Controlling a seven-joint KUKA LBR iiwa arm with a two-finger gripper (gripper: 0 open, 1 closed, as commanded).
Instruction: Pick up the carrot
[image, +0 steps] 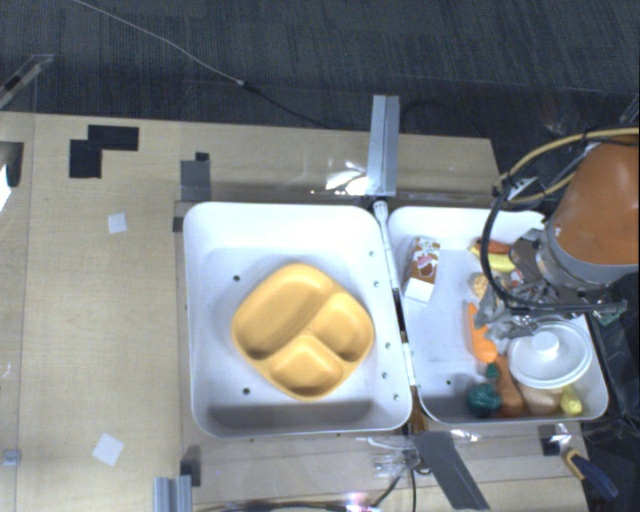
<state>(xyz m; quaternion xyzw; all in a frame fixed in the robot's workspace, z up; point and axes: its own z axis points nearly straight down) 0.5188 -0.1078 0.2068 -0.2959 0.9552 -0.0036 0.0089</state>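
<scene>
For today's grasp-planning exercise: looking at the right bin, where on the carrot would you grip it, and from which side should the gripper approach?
Grip the carrot across its narrow width at the exposed orange stretch, coming from above. It lies roughly lengthwise along the right bin, with open floor on its left, while the gripper and the white bowl crowd its right. Its lower end sits near a dark green item, so staying higher up is probably safer.

The arm runs off the right edge, so most of its length is cut away. Its wrist covers the gripper, and whether the jaws stand apart or closed cannot be told. The carrot is partly hidden under that wrist. Small items in the right bin near its lower corner are too crowded and blurred to identify.
</scene>
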